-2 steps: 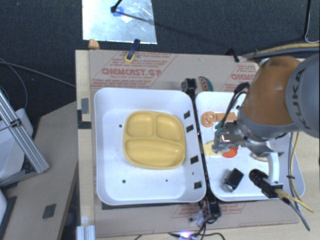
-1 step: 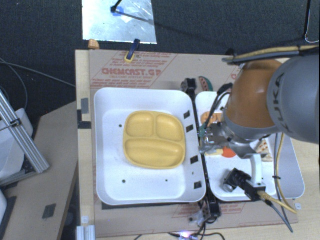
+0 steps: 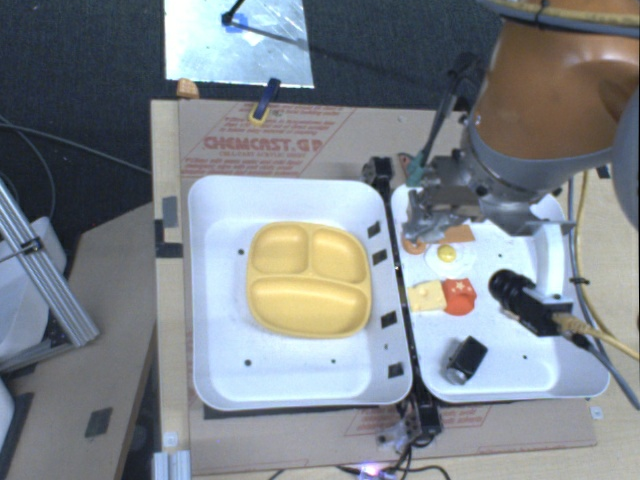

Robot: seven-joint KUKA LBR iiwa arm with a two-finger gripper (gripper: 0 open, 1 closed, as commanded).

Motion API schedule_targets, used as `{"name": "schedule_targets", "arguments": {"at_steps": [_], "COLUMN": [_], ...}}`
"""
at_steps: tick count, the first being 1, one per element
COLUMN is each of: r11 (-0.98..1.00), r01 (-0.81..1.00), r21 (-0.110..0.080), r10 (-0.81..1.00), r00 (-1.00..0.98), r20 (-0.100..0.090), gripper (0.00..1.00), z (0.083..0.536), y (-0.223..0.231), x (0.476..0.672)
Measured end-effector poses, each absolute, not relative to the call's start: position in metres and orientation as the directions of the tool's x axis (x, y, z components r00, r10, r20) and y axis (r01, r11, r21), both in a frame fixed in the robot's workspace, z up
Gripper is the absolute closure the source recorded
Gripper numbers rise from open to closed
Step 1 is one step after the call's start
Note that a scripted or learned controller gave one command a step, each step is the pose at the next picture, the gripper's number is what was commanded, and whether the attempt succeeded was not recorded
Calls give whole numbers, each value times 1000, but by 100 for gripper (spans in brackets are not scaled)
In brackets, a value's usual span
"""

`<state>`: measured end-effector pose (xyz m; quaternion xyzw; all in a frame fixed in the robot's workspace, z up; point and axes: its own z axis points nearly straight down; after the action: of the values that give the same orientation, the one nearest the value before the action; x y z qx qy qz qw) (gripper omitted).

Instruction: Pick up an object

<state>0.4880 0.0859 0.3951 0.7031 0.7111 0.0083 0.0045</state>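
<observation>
As the gripper (image 3: 427,226) hangs, toy egg (image 3: 447,256) lies beside.

The tool (image 3: 427,228) partly covers an orange-brown flat piece (image 3: 460,234).

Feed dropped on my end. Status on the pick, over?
Gripper over right bin, far end. Toy egg lies just beside it on the bin floor. Cheese wedge, red piece close by.

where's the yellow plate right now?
Camera view: the yellow plate sits in the middle of the left bin, across the bins' shared wall from the fried egg and cheese wedge in the right bin.
</observation>
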Motion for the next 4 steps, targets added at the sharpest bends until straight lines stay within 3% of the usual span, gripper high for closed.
{"name": "schedule_targets", "arguments": {"at_steps": [1, 3, 4], "r11": [6, -4, -2], "r01": [1000, 1000, 1000], "r21": [4, -1, 3], "r10": [1000, 1000, 1000], "r00": [-6, 4, 2], "r20": [1, -1, 0], "gripper": [100, 100, 100], "z": [426, 341, 333], "y": [132, 52, -5], "x": [487, 487, 487]}}
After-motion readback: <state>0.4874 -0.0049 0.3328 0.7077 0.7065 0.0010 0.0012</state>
